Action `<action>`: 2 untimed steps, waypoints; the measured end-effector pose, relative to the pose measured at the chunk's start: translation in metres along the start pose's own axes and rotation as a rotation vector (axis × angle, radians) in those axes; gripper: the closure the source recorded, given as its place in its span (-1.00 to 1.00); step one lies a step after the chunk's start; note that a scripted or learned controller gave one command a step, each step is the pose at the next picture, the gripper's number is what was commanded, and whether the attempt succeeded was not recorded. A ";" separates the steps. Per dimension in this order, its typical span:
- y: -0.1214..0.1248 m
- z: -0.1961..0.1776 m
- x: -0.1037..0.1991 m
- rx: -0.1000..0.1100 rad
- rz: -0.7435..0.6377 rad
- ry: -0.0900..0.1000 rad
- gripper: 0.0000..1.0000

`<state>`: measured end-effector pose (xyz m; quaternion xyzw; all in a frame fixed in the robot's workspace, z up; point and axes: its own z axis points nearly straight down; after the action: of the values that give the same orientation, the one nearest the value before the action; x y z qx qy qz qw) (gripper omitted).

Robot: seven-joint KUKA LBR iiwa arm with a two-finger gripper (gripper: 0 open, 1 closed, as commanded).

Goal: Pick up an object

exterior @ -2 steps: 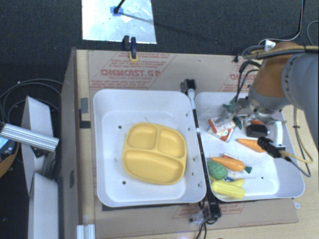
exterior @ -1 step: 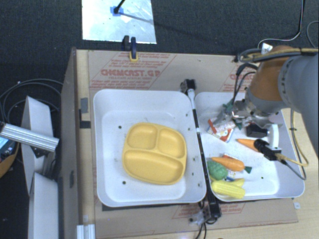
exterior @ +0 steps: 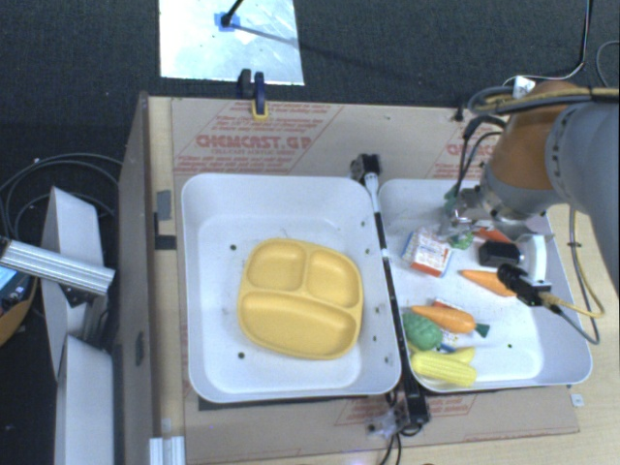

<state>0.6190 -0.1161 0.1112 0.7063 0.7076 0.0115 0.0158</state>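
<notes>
My gripper [exterior: 458, 227] hangs low over the back of the right bin [exterior: 562, 356], the grey arm reaching in from the right. Just to its front left a small white and orange carton [exterior: 427, 253] lies on the bin floor. A bit of green [exterior: 463, 241] shows right under the gripper; what it is I cannot make out. One orange carrot [exterior: 486, 280] lies to the right of the carton. A second carrot [exterior: 447, 317], a green vegetable [exterior: 422, 332] and a yellow corn cob [exterior: 446, 366] sit at the bin's front left.
The left bin [exterior: 208, 260] holds a yellow divided plate [exterior: 300, 296]. A raised rim [exterior: 386, 260] separates the two bins. The bench's cardboard edge runs around both bins.
</notes>
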 end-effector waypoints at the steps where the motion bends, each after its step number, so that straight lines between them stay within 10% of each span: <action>1: 0.001 -0.001 -0.001 -0.003 0.001 -0.001 -1.00; 2: 0.008 0.021 -0.011 0.027 0.000 0.008 -1.00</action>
<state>0.6281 -0.1272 0.0905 0.7066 0.7076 0.0050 0.0035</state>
